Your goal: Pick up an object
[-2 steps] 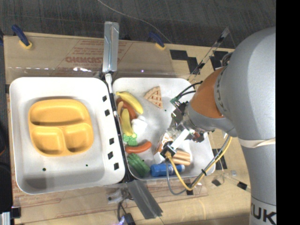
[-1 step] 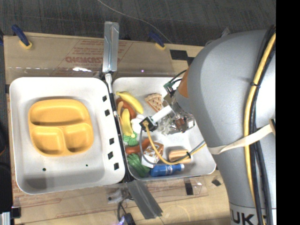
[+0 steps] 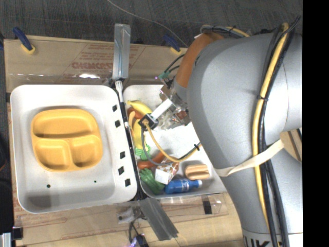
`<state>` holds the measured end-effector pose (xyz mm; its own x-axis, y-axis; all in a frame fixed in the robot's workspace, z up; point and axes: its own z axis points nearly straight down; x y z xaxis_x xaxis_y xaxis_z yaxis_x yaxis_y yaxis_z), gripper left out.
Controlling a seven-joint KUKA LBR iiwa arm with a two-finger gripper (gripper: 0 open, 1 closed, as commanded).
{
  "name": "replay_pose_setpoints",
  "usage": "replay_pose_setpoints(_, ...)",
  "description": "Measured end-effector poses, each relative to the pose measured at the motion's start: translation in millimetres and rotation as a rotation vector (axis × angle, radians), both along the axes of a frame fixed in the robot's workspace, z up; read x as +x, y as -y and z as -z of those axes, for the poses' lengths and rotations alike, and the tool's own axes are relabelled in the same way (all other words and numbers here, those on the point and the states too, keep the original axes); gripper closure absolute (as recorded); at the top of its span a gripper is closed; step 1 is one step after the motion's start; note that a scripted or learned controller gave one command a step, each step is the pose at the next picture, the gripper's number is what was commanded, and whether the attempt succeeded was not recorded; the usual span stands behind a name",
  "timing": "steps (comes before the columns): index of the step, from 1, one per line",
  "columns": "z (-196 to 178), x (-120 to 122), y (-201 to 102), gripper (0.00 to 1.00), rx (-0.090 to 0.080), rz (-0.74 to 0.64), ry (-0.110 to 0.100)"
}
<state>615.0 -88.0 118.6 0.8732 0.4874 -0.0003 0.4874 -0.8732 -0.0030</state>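
The tool (image 3: 165,112) hangs over the right bin (image 3: 134,92); I cannot tell its state. At eight o'clock, the banana (image 3: 138,107) looks soft; grab its middle.

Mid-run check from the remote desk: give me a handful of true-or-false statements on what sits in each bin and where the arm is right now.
1. A yellow divided tray lies in the left bin. True.
2. The arm hangs over the left bin. False: it hangs over the right bin, covering much of it.
3. A blue bottle lies near the right bin's front edge. True.
4. The yellow banana lies in the left bin beside the tray. False: it lies in the right bin, near its far left corner.
5. A tan bun-shaped item lies just behind the blue bottle. True.
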Motion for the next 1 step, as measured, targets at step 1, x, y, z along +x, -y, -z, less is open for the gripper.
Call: replay_pose_setpoints(1, 28.4, 5.7, 7.6, 0.00, 0.001, 0.100, -0.007)
